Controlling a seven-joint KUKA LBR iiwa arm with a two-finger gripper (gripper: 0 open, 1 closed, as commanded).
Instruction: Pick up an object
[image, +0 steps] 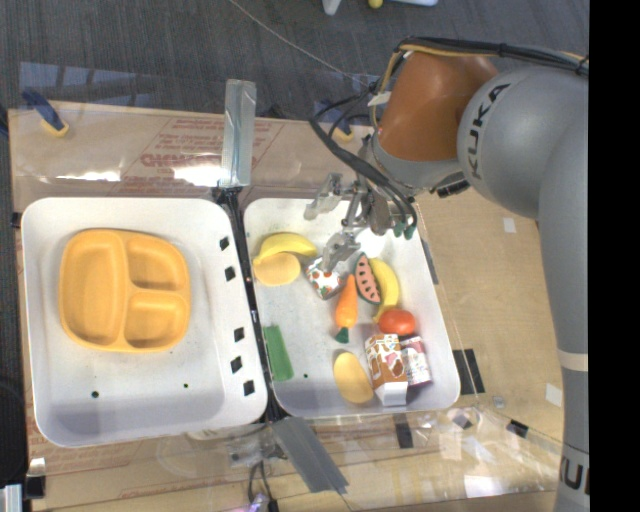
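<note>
Toy food sits in the right bin (440, 385), no single piece picked out, all of it loose on the bin floor. Taking the carrot (346, 303) as landmark, mid-bin: watermelon slice (368, 279) just right of it, touching a yellow banana-like piece (389, 285) further right; tomato (398, 321) lower right; small printed carton (386, 365) and a purple-sided box (415, 362) below that; yellow lemon-like piece (351, 377) straight below the carrot; green strip (277, 353) to its lower left by the bin wall; banana (284, 243) and a yellow round piece (277, 268) to its upper left; small red-and-white wrapped item (325, 279) touching its top left. Hand (340, 250) hangs just above that wrapped item, w/ fingers slightly parted, nothing seen between them. Left bin (40, 330), well left of the carrot, has a yellow divided tray (124, 290). Both bins rest on the table (480, 260).
</note>
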